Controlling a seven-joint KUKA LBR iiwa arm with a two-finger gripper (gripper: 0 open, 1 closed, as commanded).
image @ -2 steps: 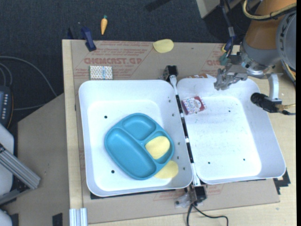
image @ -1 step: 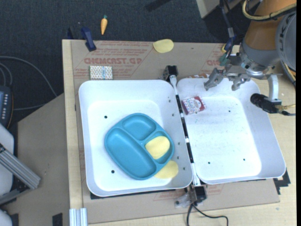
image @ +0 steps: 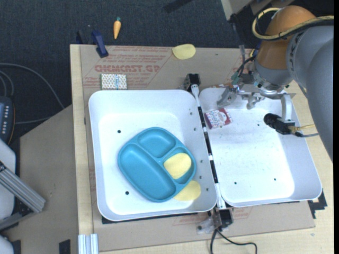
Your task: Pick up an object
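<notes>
Arm reaches in over the right bin (image: 296, 163), gripper (image: 241, 95) low at its far-left corner; finger state cannot be told. A red-white packet (image: 217, 118) lies just beside the gripper; bins sit on a cardboard-covered bench (image: 137, 62).

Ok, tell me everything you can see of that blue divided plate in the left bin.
The blue plate is a rounded, glossy tray, plastic by the look, with three compartments. It lies flat and turned at an angle on the floor of the left bin. A yellow piece sits in its right compartment; another yellow piece touches its lower right rim.
</notes>
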